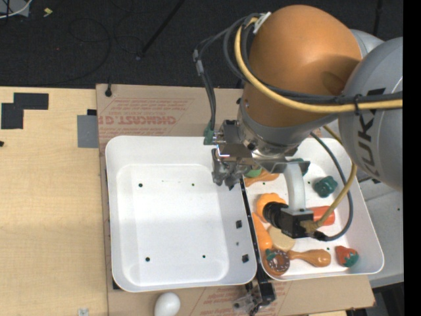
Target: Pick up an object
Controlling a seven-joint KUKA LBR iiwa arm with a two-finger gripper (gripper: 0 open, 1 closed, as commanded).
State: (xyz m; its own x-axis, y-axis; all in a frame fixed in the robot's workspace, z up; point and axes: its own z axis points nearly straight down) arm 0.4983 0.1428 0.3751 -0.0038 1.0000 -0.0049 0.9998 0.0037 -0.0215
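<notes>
Camera view from above the counter (46, 196): the grey arm, its orange band (299, 45) bulking large in the upper right of the frame, reaches down to the two white bins, which rest on a sheet of printed cardboard (151, 114). The gripper (227, 171) hangs at the ridge where the bins meet, near their far edge, over the upper right corner of the left bin (164, 219). From this angle it cannot be told how far open the gripper is, whether it touches the bin, or whether it has hold of anything. The objects to be picked lie in the right bin (364, 237), right of centre in the frame. An orange curved piece (268, 174) sits just right of the gripper, partly under the wrist. A green piece (324, 187) lies further right, with a red-orange piece (323, 212) below it. A long orange piece (263, 234) runs along the bin's left wall. Near the front edge are a chocolate-topped doughnut (277, 262), a tan spoon-shaped piece (314, 258) just beside it, and a red and green piece (346, 256) in the lower right corner. A white ball (168, 303) rests on the cardboard below the left bin, at the bottom of the frame.
</notes>
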